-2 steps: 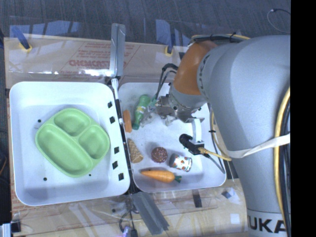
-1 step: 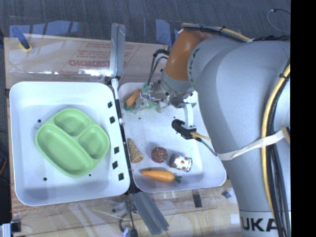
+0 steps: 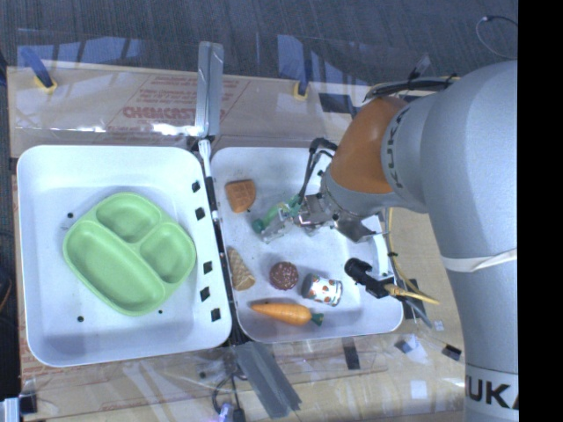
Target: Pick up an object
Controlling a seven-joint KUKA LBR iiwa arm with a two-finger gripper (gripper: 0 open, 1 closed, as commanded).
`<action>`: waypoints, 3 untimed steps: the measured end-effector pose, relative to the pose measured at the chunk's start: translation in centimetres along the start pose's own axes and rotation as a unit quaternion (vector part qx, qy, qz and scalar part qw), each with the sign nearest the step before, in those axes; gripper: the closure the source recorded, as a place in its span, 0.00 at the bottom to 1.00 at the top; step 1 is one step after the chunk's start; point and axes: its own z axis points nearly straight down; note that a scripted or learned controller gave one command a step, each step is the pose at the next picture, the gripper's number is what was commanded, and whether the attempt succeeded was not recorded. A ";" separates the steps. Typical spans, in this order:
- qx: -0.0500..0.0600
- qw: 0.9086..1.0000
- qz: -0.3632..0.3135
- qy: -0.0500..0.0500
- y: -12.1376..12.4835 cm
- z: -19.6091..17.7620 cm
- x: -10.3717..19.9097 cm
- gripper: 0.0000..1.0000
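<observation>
Target object: a small green-and-clear item (image 3: 274,220) is seen in the upper middle of the right bin (image 3: 369,319), just beside the gripper (image 3: 303,215)
Handling: it is judged light, hard and perhaps slippery; hold is best taken across its narrow middle
Gripper: lowered at the item's right end; whether its fingers are spread or pressed together cannot be told
Neighbours: brown bread piece (image 3: 240,193) above-left, dark round piece (image 3: 283,275) and carrot (image 3: 283,312) below
Left bin (image 3: 44,323): a green divided plate (image 3: 127,251) is held

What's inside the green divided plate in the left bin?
Nothing: the three compartments of the green divided plate show bare, and nothing covers them. It lies in the left bin. What is under the plate is hidden.
</observation>
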 end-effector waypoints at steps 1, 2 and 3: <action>0.000 1.000 0.000 0.000 5.9 0.0 4.4 0.00; 0.000 0.996 -0.084 0.000 -1.6 0.0 3.0 0.00; 0.005 1.000 -0.031 0.000 7.0 0.2 3.3 0.00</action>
